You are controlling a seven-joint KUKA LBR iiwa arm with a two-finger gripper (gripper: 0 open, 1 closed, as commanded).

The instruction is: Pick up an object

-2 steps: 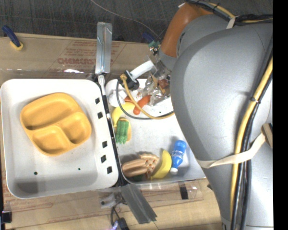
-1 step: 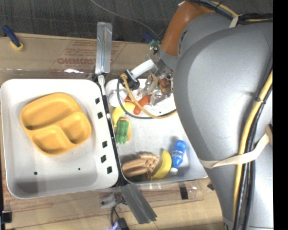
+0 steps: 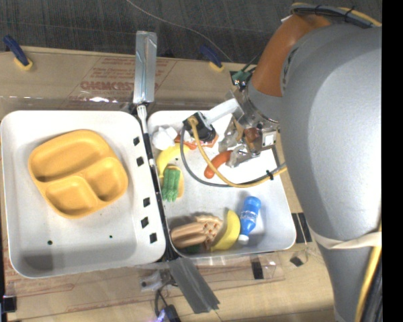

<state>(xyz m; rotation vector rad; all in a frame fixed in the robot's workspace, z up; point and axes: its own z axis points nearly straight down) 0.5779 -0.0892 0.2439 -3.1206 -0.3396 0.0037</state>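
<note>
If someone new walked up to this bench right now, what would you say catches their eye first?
Probably the big grey arm with its orange band, filling the right side and reaching down into the right bin. Next, the yellow divided tray lying alone in the left bin. Then the toy food in the right bin: a banana, a blue bottle and a corn cob, with the hand low over an orange piece.

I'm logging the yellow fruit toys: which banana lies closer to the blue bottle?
The banana at the right bin's front edge, touching the blue bottle; the other banana lies farther back by the divider.
</note>
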